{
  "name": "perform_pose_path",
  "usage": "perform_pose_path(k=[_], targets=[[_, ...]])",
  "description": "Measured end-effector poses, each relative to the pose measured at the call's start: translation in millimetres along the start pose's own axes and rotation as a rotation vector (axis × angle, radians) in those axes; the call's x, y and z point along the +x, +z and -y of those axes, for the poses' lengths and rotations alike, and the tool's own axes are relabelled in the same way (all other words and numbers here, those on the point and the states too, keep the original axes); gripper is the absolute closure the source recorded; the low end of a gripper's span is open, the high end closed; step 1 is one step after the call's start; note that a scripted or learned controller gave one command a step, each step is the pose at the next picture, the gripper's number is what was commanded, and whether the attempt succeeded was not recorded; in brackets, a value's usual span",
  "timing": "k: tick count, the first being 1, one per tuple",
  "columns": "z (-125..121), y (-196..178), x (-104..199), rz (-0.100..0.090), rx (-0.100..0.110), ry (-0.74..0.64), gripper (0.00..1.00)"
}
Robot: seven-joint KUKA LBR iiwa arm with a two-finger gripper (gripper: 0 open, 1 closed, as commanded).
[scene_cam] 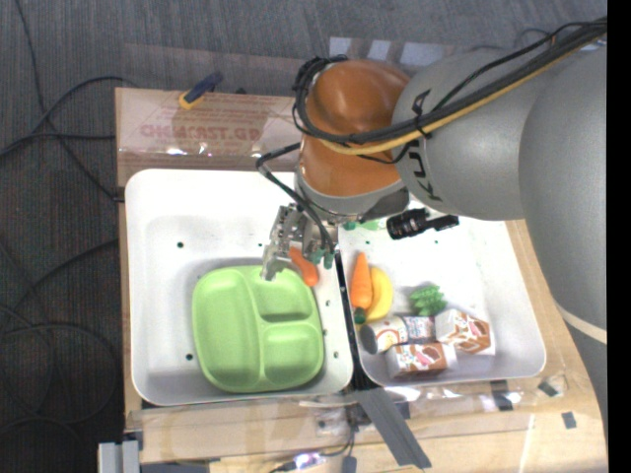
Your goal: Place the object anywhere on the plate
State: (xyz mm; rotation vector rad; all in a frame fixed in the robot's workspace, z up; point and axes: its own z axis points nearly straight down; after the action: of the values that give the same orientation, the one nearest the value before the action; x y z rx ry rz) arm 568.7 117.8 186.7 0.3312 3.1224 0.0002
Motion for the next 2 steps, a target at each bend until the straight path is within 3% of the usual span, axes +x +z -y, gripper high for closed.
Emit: perform_pose_path(k=[1,2], targets=[[-15,49,89,-0.006,0.0,-0.251,1.0],[-49,-30,15,0.001,-0.003,-0.561,1.0]])
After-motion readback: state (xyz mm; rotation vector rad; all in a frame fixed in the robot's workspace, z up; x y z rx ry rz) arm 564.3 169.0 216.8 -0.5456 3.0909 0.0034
